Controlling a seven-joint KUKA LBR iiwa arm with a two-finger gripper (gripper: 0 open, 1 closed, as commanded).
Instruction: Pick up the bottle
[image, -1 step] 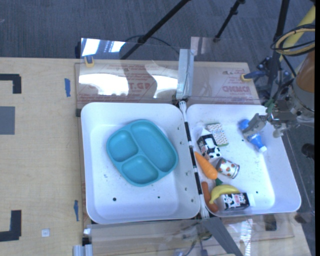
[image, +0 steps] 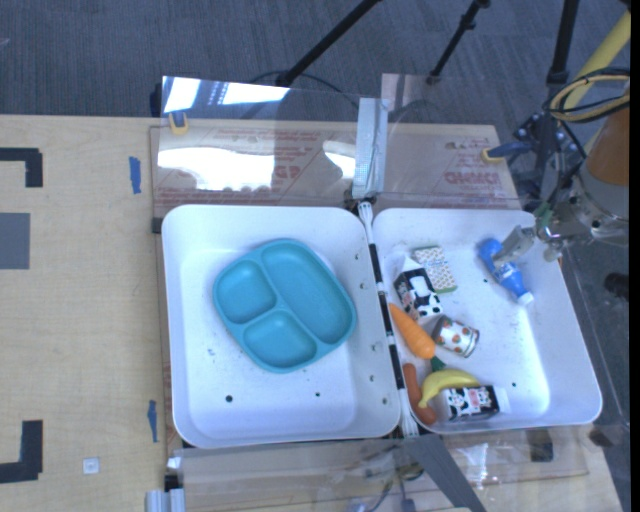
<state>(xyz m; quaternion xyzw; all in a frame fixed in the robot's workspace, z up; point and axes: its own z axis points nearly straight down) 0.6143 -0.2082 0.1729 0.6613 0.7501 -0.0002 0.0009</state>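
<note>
Toward the upper right of the frame, the metallic two-finger gripper hangs over the glossy blue plastic bottle lying slantwise in the right-hand shallow white bin (whether the fingers are apart or together, I cannot tell).

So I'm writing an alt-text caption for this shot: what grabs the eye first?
The turquoise three-compartment plastic plate lies alone in the left white bin. In the right white bin, a blue plastic bottle lies near the gripper, apart from clutter along the bin's left wall.
</note>
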